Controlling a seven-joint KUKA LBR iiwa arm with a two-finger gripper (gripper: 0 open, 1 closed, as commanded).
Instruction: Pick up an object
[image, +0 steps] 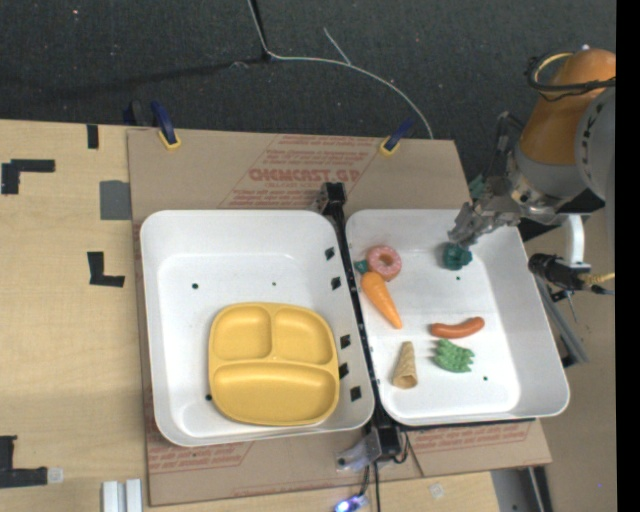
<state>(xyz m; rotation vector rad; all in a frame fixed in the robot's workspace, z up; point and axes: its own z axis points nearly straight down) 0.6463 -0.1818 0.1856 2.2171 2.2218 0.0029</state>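
Pickup not done yet, as far as I can judge. My pincer (468, 232) sits low over the far right part of the right bin (520, 395), tips right above a small dark green object (457, 257), touching or just beside it, can't tell which. Whether my pincer is spread or clamped I cannot tell; too small and blurred at the tips. The green object looks to be resting on the bin floor, so nothing lifted.

Other candidates in the same bin, all lying loose: pink donut (384, 262) near the divider, carrot (381, 300) just below it, sausage (457, 327) mid-bin, leafy green toy (453, 357) just under the sausage, ice cream cone (404, 366) toward the near edge. Left bin (175, 250) holds a yellow divided plate (273, 362).

Left to do, my guess: get a firm grip on the green object, then raise it clear of the bin.
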